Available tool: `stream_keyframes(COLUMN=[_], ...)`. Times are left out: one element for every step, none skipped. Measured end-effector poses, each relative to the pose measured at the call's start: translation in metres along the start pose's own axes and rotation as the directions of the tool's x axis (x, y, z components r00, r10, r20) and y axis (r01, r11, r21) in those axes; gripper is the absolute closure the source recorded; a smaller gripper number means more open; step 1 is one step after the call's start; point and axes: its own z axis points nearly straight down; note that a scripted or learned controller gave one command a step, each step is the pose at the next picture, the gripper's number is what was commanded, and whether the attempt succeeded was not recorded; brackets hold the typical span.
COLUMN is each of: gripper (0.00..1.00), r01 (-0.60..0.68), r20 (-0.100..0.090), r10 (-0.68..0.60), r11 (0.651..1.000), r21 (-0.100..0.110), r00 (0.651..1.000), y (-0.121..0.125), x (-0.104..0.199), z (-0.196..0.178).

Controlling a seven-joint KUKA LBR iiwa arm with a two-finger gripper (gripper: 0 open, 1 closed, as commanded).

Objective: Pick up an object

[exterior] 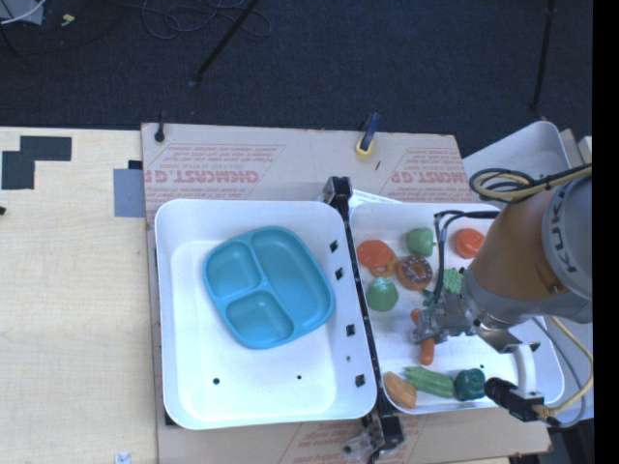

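Arm low over the right of 2 white bins, among toy food.

The left shallow white bin (pixel 184 375) holds a light blue plastic plate with 3 compartments (pixel 268 285), lying flat near the bin's middle. A black divider rail (pixel 354 298) separates it from the right white bin (pixel 387 213), which carries the small pieces: an orange round toy (pixel 375 255), a green ball (pixel 381 295) just below it, a brown ring-shaped doughnut toy (pixel 416 272), a second green round piece (pixel 420 241) and an orange-red round piece (pixel 468 243) farther right. Along the near rim lie an orange wedge (pixel 397 389), a long green pod (pixel 430 382) and a dark teal lump (pixel 470 385). The grey arm with its orange band (pixel 517 249) comes in from the right; its gripper (pixel 428 329) sits low beside a small orange-red stick (pixel 427 353), and I cannot tell how the jaws stand.
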Motion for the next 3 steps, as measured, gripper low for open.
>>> stream_keyframes(gripper=[1.00,1.00,1.00], r01=[0.005,0.009,0.009], r20=[0.002,0.002,0.002], r10=[-0.005,-0.009,-0.009], r11=[1.000,1.000,1.000], r21=[-0.005,-0.006,-0.007], r00=[1.000,1.000,1.000], y=[0.001,0.002,0.003], x=[-0.001,-0.003,-0.003], z=[-0.042,-0.084,-0.133])
